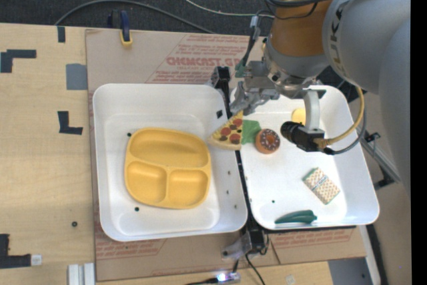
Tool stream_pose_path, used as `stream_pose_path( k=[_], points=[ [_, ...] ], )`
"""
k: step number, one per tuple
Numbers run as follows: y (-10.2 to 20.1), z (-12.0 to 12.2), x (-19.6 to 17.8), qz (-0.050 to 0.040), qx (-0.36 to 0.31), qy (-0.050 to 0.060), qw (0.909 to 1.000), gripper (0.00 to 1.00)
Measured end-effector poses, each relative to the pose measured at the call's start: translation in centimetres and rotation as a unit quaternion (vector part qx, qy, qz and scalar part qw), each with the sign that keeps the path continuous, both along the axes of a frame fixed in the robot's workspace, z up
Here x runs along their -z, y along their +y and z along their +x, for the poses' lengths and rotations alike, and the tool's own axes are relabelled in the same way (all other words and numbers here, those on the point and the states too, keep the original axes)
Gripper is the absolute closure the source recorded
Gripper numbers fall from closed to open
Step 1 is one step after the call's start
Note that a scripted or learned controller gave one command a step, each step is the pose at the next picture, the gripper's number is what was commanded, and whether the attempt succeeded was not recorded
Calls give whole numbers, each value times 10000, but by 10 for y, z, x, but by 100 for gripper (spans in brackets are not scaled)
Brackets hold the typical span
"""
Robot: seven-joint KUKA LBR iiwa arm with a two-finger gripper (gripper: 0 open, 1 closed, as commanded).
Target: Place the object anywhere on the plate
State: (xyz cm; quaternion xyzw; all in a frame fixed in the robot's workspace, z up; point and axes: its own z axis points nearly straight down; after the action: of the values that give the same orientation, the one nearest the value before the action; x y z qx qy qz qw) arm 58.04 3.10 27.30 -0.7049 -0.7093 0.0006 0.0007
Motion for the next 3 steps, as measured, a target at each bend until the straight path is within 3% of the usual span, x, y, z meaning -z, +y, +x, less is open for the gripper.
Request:
stream_pose_path(
  k=[2,3],
  points=[
    [105,11,32,-3,0,4,10000,100],
    [125,24,40,-6,14,-1,10000,100]
  ],
)
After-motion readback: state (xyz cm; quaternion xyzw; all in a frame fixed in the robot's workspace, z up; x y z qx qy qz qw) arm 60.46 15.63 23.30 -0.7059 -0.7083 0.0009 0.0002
